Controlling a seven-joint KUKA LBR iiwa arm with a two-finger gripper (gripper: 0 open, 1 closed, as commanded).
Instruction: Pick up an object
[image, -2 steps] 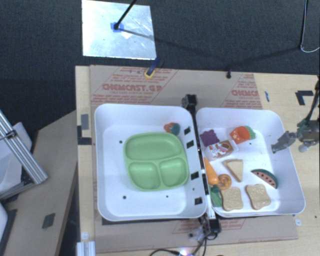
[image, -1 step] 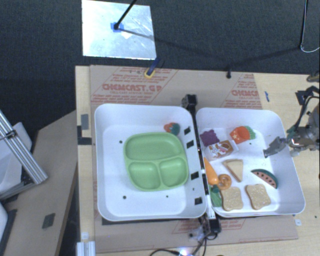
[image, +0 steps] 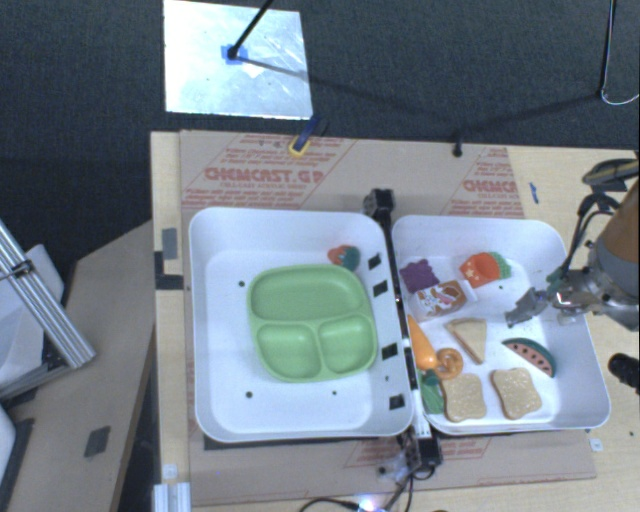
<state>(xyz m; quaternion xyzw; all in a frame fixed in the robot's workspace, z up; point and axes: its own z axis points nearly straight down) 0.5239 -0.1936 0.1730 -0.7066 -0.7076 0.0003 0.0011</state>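
**Tool poised over the right bin, toy food waiting below**

The arm (image: 612, 262) reaches in from three o'clock, and the tool (image: 528, 306) hangs at the right side of the right bin (image: 574, 400). Its grey tip points toward nine o'clock, but whether it is spread or closed I cannot tell from this slant, and nothing is visibly caught in it.

Closest pickings: the watermelon slice (image: 528, 355) lies just below the tool, toward five o'clock, its long axis running from ten to four. The triangular bread wedge (image: 468, 338) sits toward eight o'clock, a little farther. Two toast slices (image: 516, 392) line the bin's near edge at six o'clock. Off toward ten o'clock rest the orange-red piece (image: 483, 268), the purple piece (image: 420, 273) and a printed packet (image: 441, 297); the carrot (image: 424, 345) hugs the divider.

My read: the watermelon is the likeliest target, needing a short drop and a grip across its narrow width.

The left bin (image: 215, 330) carries a green divided plate (image: 312, 323) and a small toy (image: 343, 256) at its one o'clock. Both bins sit on the cardboard-lined counter (image: 260, 170), dark carpet beyond.
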